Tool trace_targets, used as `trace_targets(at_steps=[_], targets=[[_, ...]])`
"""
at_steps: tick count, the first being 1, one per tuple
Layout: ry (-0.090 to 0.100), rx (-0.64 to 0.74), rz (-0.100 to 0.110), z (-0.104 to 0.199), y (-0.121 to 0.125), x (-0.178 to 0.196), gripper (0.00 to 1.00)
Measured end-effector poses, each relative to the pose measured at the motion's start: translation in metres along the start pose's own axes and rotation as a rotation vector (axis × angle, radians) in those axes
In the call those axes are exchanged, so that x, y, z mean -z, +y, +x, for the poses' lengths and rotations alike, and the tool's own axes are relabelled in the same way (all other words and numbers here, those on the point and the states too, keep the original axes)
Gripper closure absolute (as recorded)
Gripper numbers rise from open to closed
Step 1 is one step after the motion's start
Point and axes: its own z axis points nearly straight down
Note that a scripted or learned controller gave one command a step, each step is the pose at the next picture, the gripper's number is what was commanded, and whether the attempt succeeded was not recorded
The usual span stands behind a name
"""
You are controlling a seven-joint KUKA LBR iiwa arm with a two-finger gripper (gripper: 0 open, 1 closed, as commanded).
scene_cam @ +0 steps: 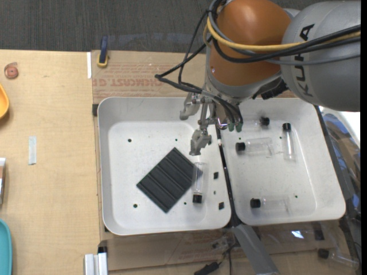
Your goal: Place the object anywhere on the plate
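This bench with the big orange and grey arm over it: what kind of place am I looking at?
Most likely a robotics lab set up for pick-and-place trials. A KUKA arm hangs over two shallow white bins, which hold clear tubes with black caps and a ribbed black plate, all on a taped cardboard-covered bench.

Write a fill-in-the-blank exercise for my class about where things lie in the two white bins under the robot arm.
1. The dark ribbed plate lies in the ____ bin as the camera sees it.
2. A clear tube with a black cap lies against the plate's ____ edge in the view.
3. The right bin holds ____ clear tubes.
4. The gripper hangs over the ____ bin.

Missing words: left; right; four; left
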Motion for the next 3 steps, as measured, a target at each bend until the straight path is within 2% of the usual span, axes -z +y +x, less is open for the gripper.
trace_targets(at_steps=[1,2,3], targets=[[0.0,-0.204,0.001,-0.076,0.033,-0.007,0.0],[-0.001,-0.34,0.0,-0.086,0.102,0.034,0.0],[0.002,-0.757,0.004,-0.083,0.101,-0.026,0.0]])
